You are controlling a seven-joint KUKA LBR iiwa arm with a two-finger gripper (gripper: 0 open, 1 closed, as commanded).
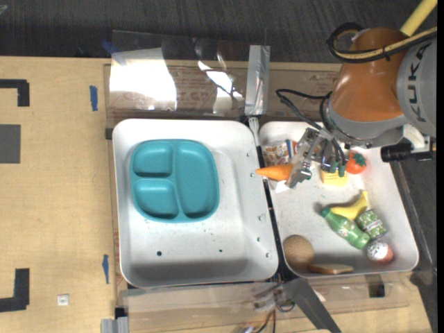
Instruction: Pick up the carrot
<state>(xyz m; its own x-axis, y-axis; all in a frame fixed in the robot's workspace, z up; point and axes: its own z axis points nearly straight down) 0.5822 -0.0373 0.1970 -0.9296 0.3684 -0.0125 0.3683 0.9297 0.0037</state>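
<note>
The carrot (275, 173) is small and orange. It lies level at the left edge of the right bin (402, 220), and its pointed tip reaches over the divider toward the left bin (236, 241). My gripper (300, 164) comes in from the right under the orange wrist, with its fingers (297, 177) above and below the carrot's thick end, shut on it.
A teal divided plate (173, 179) sits in the left bin. The right bin holds a green bottle (347, 229), a yellow banana (355, 207), a brown ball (298, 250), a red tomato (356, 163), a yellow block (333, 177) and a small red-and-white item (380, 252).
</note>
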